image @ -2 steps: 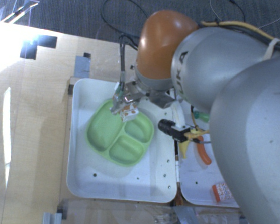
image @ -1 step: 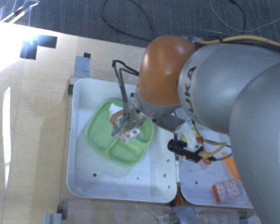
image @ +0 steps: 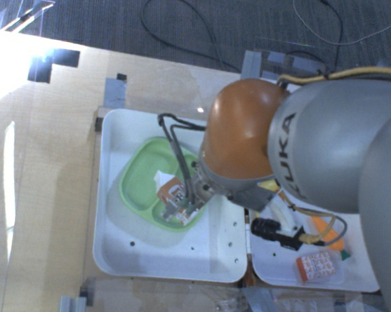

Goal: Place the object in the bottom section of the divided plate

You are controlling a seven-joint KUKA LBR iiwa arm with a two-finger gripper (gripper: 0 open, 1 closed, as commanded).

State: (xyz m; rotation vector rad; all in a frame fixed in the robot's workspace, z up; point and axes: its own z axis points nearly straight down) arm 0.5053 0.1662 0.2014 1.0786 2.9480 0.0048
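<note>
View from above the table (image: 29, 188), looking down at a slant. Two shallow white bins stood side by side on the pale wooden surface: the left bin (image: 169, 258) and the right bin (image: 273, 271), their inner walls touching near the middle of the view. The arm (image: 339, 134), grey with an orange band (image: 238, 129), reached in from the right and covered much of the right bin and the far right part of the left bin.

A light green divided plate (image: 139, 180) lay in the left bin, toward its far left part. The tool (image: 181, 203) was low over the near right part of the plate, where the nearest section lay. At its tip sat a small orange-and-white packet (image: 174, 193), resting on or just above the plate; whether it lay between the fingers could not be told, nor whether the tool was open or closed. A white scrap (image: 161, 178) showed on the plate just left of the packet. A black cable (image: 176, 139) ran from the far side of the left bin down toward the tool.

In the right bin, a red-and-white packet (image: 317, 267) lay near the front edge, and an orange object (image: 331, 235), partly hidden by the arm, lay just beyond it. Dark carpet with loose cables (image: 190, 27) filled the far side.
</note>
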